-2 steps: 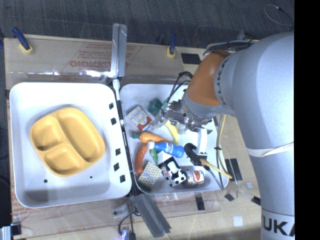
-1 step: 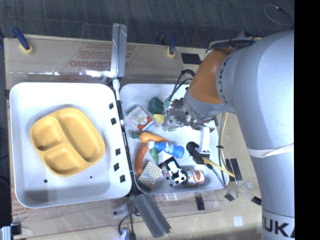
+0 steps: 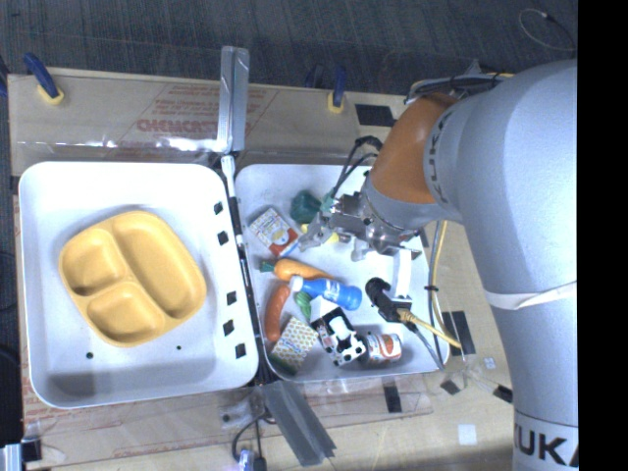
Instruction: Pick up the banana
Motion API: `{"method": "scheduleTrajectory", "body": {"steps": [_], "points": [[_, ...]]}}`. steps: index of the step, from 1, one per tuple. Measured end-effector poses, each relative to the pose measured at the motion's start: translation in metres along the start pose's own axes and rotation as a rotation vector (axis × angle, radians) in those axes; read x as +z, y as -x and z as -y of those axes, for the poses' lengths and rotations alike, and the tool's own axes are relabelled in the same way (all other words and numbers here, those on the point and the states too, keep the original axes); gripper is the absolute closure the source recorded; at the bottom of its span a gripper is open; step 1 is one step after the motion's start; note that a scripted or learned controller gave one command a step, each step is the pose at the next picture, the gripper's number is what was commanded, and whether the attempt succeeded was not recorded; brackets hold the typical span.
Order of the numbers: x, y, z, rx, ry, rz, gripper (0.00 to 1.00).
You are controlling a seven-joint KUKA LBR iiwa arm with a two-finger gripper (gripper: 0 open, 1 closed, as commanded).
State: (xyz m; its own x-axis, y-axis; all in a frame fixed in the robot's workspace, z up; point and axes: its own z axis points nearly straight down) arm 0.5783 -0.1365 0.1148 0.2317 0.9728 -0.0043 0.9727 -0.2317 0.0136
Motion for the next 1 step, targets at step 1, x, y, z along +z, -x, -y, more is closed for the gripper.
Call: {"method": "scheduleTrajectory", "body": {"steps": [1], "points": [[0.0233,0.0265,-0.0226,-0.155,-0.014,-0.005,0.00]]}}
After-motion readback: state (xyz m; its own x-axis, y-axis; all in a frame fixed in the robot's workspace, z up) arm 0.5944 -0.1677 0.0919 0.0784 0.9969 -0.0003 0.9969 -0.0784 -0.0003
